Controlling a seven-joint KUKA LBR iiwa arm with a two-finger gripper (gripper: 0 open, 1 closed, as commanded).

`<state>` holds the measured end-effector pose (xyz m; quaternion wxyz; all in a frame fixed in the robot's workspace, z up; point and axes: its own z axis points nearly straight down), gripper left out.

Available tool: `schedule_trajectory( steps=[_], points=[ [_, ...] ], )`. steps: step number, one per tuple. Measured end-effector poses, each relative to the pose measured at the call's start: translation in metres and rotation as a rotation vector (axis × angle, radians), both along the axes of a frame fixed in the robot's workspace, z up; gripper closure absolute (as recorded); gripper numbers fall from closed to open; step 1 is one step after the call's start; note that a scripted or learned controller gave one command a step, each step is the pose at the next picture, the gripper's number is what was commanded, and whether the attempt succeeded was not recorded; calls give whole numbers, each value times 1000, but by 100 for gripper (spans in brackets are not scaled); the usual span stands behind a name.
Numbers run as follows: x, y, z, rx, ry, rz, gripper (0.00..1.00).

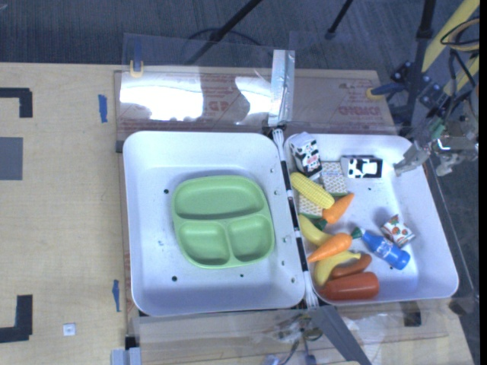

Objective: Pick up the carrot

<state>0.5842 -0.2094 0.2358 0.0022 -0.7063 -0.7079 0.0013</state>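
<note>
Two white bins sit side by side on the bench. The left bin point(144, 166) holds a green divided plate point(223, 220) lying flat near its centre.

The right bin point(426, 242) carries the clutter, grouped along its left side. One carrot point(332, 245) lies lower centre of this bin, orange with a green end, tilted, touching a yellow banana point(335, 267) below it. A second carrot point(338, 207) lies just above, tip pointing to the upper right, touching a corn cob point(311, 191). A red sausage-like item point(351, 286) lies at the bottom of the bin, just beside the banana. A blue bottle point(386, 251) lies to the right of the lower carrot, near a small red and white carton point(398, 230). A black and white milk carton point(307, 155) stands at the upper left of the bin, with a black and white card point(363, 167) to its right.

The gripper point(415, 158) is at the upper right edge of the right bin, well apart from both carrots. Whether it stands wide or narrow cannot be told; nothing is seen held in it.
</note>
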Motion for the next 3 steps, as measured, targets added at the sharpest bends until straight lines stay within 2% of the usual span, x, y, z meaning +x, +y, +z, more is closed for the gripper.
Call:
schedule_trajectory(
  steps=[1,2,3],
  points=[
    [-14,82,-58,2,0,357,0],
    [-16,98,-149,-3,-10,640,0],
    [-14,98,-140,-3,-13,637,100]
  ],
)
